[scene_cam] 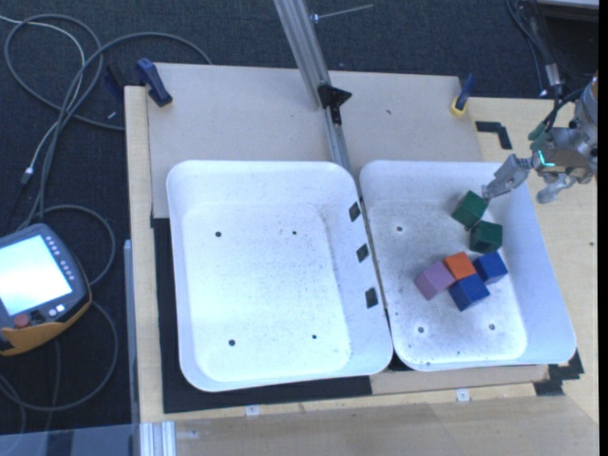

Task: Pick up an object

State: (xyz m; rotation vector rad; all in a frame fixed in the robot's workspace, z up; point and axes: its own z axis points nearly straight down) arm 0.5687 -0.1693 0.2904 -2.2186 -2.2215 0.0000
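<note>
A: Our pale wooden desk [247, 122] carries two bins. The jaws [527, 180] look spread, holding nothing.

B: We see them beside the dark green block [469, 207], in the right white bin [551, 321], probably lining up.

Two green blocks [477, 220], a purple block [434, 278], an orange block [460, 265] and two blue blocks [480, 280] are being held in the right bin [532, 335]. The gripper [524, 184] is being held open at that bin's far right rim, one finger [502, 179] just beside the upper green block.
</note>
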